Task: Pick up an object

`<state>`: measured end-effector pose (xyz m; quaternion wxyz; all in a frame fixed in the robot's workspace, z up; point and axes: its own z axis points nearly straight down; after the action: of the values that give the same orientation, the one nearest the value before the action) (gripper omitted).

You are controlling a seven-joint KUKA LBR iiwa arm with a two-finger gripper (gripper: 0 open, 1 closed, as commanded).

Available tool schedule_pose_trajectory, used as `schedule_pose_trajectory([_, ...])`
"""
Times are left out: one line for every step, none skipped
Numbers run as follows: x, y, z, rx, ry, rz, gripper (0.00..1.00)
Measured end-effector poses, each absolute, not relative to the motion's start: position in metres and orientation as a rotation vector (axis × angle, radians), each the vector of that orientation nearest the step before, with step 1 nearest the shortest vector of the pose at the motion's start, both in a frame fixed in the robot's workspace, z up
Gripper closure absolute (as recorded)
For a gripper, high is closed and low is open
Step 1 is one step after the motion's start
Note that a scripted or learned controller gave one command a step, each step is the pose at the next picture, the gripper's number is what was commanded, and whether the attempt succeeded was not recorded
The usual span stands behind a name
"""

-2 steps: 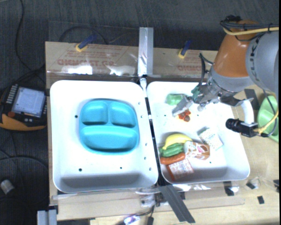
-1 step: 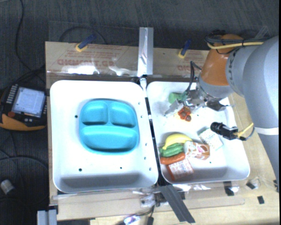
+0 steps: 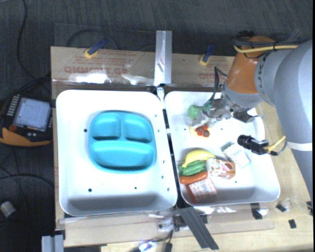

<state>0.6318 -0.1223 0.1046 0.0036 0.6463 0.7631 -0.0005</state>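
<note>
Still to lift: nothing is seen raised off a bin floor; every object in the right bin (image 3: 273, 190) lies on it.
Likely target: a small green item (image 3: 195, 111) near the far left of the right bin, just beside the end effector, looks like the one being reached for, though that is only a judgement.
Close by: a small red piece (image 3: 202, 131) sits just in front of the green item, apart from it.
Other candidates: a yellow banana (image 3: 198, 156), a green vegetable (image 3: 194, 167) and an orange sausage-like toy (image 3: 192, 178) are bunched at the near left of the same bin, touching one another; a red and white packet (image 3: 202, 191) lies just in front of them, a printed wrapper (image 3: 221, 168) to their right, and a small white box (image 3: 235, 155) further right.
End effector: the end effector (image 3: 216, 109) is low over the far part of the right bin; whether it is wide, narrow or clamped on anything cannot be told.
Arm: the grey arm (image 3: 289, 93) with its orange band reaches in from the right.
Left bin: the left bin (image 3: 73, 193) holds a blue divided plate (image 3: 122, 140), well apart from the arm.
Progress: early to middle; the reach appears made, while a confirmed grasp and lift remain.
Worktop: both bins rest side by side on the worktop (image 3: 113, 67).
</note>
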Motion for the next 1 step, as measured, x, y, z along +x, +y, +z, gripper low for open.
schedule_pose_trajectory([0.6585, -0.0451, 0.2065, 2.051, 2.385, -0.011, 1.0])
